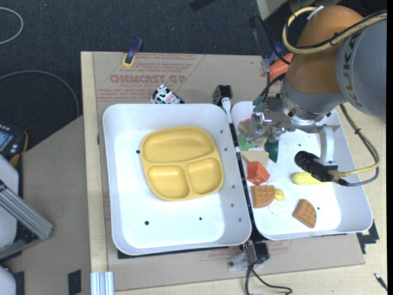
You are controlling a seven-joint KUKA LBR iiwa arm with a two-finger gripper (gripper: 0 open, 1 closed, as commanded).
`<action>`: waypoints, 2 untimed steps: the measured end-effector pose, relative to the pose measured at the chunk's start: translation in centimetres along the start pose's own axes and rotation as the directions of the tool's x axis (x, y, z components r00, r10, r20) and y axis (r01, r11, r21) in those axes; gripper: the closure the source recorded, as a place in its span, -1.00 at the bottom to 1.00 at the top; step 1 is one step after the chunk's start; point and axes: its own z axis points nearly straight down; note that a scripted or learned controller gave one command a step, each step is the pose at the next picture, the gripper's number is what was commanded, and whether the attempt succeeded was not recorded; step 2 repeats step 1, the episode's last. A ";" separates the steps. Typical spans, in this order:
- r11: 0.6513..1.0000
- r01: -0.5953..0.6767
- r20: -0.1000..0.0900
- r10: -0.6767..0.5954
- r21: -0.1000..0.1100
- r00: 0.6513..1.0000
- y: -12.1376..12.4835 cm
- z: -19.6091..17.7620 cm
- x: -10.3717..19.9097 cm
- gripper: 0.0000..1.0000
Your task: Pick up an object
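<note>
grey arm [319, 60] bends down over the right bin [344, 220], gripper [265, 129] state unclear.

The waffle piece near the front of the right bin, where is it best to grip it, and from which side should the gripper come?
Grip the waffle piece across its two flat side edges, coming straight down from above. It seems to lie flat on the floor of the right bin, apart from the other toys, so there looks to be room for a finger on either side. Its top is broad, so a sideways approach would probably just push it.

Yellow clamp [129, 53] at cardboard sheet's [153, 75] top-left edge; black-white patterned item [164, 94] just beyond left bin.
</note>
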 end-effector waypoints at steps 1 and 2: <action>1.000 -0.002 0.001 0.002 -0.007 1.000 1.1 -0.8 -0.9 1.00; 1.000 -0.002 0.001 0.002 -0.007 1.000 1.1 -0.8 -0.9 1.00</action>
